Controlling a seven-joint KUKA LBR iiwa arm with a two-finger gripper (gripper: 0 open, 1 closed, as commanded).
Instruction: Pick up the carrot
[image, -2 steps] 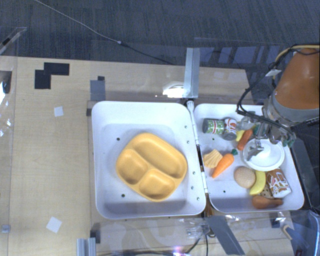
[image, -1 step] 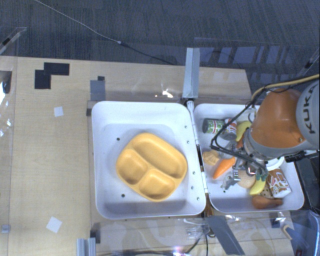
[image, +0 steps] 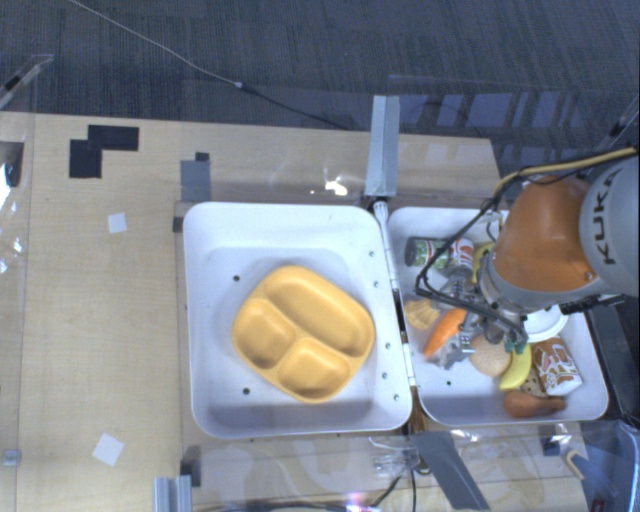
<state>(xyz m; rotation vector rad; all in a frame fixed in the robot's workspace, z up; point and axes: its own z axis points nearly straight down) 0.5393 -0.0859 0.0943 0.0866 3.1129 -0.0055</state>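
Observation:
The carrot (image: 444, 332) is a short orange piece lying at a slant in the left half of the right bin (image: 430, 405). The gripper (image: 456, 326) hangs right over it, at the end of the grey arm with its orange band (image: 540, 240), which reaches in from the right. Dark and silver parts of the gripper show just above and just below the carrot. The carrot's upper right end runs under the gripper body, and I cannot see whether the carrot is off the bin floor.
Around the carrot lie a yellowish piece (image: 420, 314), a can (image: 435, 250), a tan bun (image: 490, 358), a banana (image: 516, 370), a printed packet (image: 556, 368) and a reddish item (image: 525, 404). The left bin (image: 205, 300) holds a yellow divided plate (image: 300, 330).

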